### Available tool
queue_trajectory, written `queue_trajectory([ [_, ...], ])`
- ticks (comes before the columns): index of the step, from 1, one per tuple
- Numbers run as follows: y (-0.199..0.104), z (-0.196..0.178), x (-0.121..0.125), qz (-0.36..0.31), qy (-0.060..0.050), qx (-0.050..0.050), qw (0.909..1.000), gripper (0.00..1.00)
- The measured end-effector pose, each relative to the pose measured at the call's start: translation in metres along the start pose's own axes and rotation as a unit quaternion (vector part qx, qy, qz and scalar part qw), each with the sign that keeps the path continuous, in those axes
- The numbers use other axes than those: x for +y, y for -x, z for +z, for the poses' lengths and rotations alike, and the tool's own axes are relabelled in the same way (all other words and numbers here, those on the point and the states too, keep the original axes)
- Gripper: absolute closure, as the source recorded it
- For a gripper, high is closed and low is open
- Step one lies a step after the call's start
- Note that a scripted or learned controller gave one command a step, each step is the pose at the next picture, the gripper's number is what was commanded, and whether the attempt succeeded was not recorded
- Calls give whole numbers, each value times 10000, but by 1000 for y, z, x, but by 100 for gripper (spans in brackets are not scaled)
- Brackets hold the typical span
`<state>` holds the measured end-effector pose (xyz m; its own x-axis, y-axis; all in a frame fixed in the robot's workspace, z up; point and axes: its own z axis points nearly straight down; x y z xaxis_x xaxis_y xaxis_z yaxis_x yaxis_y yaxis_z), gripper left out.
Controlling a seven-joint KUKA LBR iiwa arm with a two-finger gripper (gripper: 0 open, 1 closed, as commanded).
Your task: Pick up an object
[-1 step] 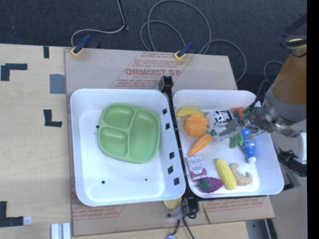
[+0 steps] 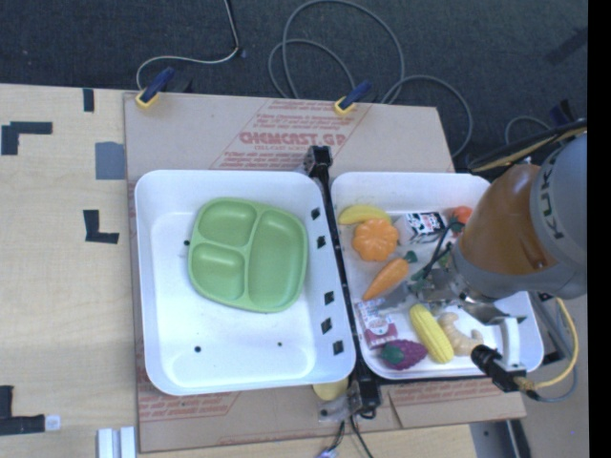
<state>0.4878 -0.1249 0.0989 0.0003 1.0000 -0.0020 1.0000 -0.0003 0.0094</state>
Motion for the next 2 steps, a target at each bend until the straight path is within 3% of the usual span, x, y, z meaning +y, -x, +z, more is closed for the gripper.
queue_trajectory([
  [1,-23,11,62,-20,-2,-1,10000,0],
  [2,-28,14,123,-17,-32,2,10000,0],
])
